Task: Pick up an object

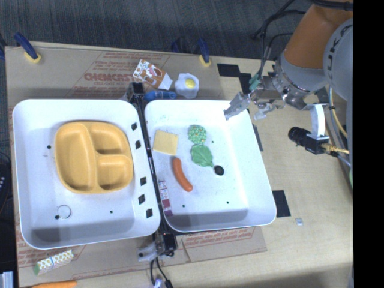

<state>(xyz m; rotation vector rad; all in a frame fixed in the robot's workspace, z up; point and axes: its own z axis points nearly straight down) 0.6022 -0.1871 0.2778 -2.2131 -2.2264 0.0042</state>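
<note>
At centre of the right bin (252, 191) lies a sausage (182, 174), seemingly light, smooth and slightly yielding, best gripped across its middle; the pincer (240, 107), jaw state unreadable, hovers toward two o'clock over the bin's far rim.

yellow tray (93, 156), orange sausage (182, 175), white bins (252, 179)

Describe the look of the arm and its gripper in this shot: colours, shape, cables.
The arm is a thick, rounded grey body with a broad orange band above the wrist. The wrist section is grey metal with small mounted parts and thin wires. Black cables loop off behind it toward the top of the view. The gripper is a slim, pale metallic piece with narrow fingers.
</note>
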